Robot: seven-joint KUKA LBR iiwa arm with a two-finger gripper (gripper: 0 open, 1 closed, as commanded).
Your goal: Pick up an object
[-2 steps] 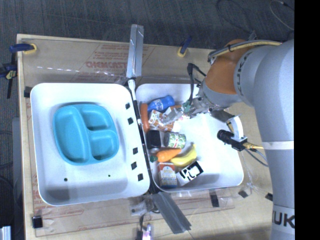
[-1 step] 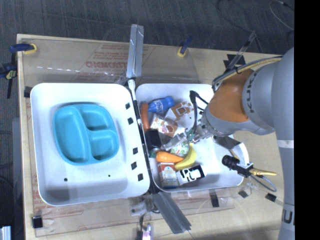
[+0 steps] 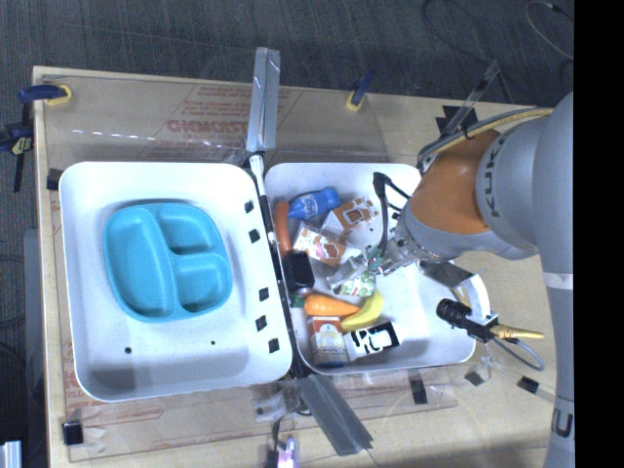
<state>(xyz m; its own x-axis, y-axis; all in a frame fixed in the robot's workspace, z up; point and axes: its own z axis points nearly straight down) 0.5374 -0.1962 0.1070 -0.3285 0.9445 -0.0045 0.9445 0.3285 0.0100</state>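
The right bin holds a heap of small things along its left half: a blue packet at the far end, a brown-and-white packet just to its right, a narrow orange piece against the left wall, another brown wrapped packet beside it, and a black object nearer the middle. Closer to the near wall lie an orange carrot-like toy, a yellow banana touching it on the right, a small carton and a black-and-white card at the near edge. A crumpled clear-and-green wrapper sits just far of the banana. The gripper hangs over this heap, right beside the wrapper, at the end of the grey arm with its orange band, which reaches in from the right; whether its tips are spread or pinching anything cannot be told, since the dark hardware and the clutter blend together there. The right half of this bin is bare white floor. The left bin holds a light blue divided tray, lying flat near its centre. Both bins sit side by side on a tan bench, with a grey bar running up from the seam between them.
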